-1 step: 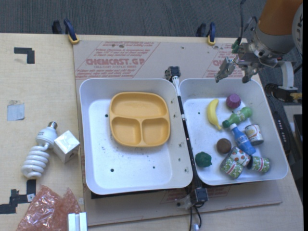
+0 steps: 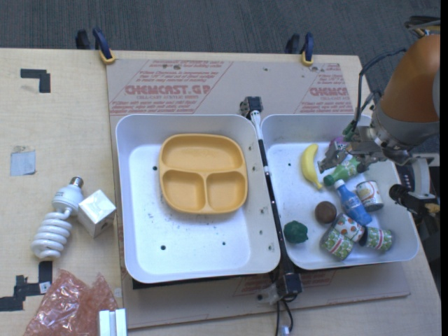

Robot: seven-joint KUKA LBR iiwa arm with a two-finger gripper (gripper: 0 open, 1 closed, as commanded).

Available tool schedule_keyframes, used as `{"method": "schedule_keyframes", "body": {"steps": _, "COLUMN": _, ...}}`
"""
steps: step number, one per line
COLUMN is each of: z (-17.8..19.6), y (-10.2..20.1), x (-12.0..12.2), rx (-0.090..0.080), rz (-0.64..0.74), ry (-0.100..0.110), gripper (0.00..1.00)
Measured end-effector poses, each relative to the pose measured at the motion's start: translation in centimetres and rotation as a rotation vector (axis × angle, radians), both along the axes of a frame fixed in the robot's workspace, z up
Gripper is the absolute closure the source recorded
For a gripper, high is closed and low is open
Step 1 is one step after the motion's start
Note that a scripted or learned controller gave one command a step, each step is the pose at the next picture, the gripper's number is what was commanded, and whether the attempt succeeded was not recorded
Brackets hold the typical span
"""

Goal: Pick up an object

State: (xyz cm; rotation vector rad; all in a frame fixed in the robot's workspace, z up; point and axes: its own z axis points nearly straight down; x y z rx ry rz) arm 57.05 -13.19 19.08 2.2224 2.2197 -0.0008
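Dark grey carpet floor (image 2: pixel 210 9), pale wooden bench (image 2: pixel 56 138)

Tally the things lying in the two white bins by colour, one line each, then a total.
Yellow: 2, the divided plate and the banana
Green: 2, the small bottle and the round lump
Blue: 1, the bottle
Brown: 1, the ball
Patterned: 2 cups
Silver: 1 can
Total: 9

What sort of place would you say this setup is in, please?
Probably a robotics lab bench for grasping trials: two white bins sit on a clamped board, toy groceries such as a banana fill one bin, and a robot arm reaches in.
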Motion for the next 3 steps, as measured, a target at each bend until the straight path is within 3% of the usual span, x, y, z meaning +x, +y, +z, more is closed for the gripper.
{"method": "schedule_keyframes", "body": {"steps": 1, "z": -9.8, "y": -0.5, "x": 7.8, "rx": 0.0, "rz": 0.003, "ry": -0.001, "gripper": 0.0}}
{"method": "schedule_keyframes", "body": {"steps": 2, "z": -8.8, "y": -0.6, "x": 7.9, "rx": -0.001, "rz": 0.003, "ry": -0.002, "gripper": 1.0}}
{"method": "schedule_keyframes", "body": {"steps": 3, "z": 5.3, "y": 4.5, "x": 7.2, "rx": -0.001, "rz": 0.003, "ry": -0.001, "gripper": 1.0}}
